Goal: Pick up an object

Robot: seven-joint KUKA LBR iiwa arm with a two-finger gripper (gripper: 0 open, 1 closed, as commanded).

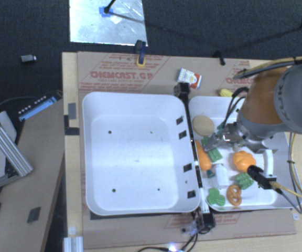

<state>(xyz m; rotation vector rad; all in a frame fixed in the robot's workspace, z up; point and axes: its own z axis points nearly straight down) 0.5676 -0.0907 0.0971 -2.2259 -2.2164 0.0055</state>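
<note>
Right bin [282, 203] — gripper [220, 138], jaw state unclear, above a green block [212, 155].

toys [222, 164] in right bin [277, 202], arm [277, 106] seemingly above

Arm [282, 101] cut off by right edge, upper links out of frame. Gripper [222, 135] mostly under wrist bulk, jaws hidden, open/shut n/a. Right bin [266, 202]: far wall + much of floor covered by arm. Green item [212, 142] at gripper partly occluded, type unclear. Small box [189, 78] behind bins: print too small to read. Metal frame [1, 140] clipped at left edge.
</note>
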